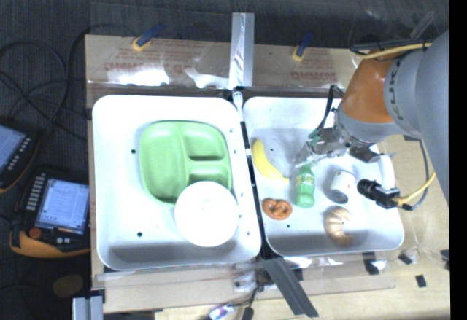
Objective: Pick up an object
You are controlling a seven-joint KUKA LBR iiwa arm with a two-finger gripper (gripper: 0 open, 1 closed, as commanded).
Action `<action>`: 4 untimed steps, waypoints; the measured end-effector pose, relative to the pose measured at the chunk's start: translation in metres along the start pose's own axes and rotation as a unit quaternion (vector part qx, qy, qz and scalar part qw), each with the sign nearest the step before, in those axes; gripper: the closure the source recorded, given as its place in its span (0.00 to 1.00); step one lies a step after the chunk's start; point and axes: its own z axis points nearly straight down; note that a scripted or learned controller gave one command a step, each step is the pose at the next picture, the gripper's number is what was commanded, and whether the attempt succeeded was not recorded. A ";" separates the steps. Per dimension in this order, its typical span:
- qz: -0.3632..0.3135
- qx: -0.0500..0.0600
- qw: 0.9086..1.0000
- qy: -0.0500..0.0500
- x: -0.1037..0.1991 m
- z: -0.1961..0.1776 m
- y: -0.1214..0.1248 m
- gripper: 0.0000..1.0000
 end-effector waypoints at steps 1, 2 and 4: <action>0.180 0.003 0.984 -0.002 0.059 -0.082 0.037 1.00; 0.180 0.003 0.984 -0.002 0.059 -0.082 0.037 0.00; 0.128 0.003 0.992 -0.002 0.047 -0.082 0.058 1.00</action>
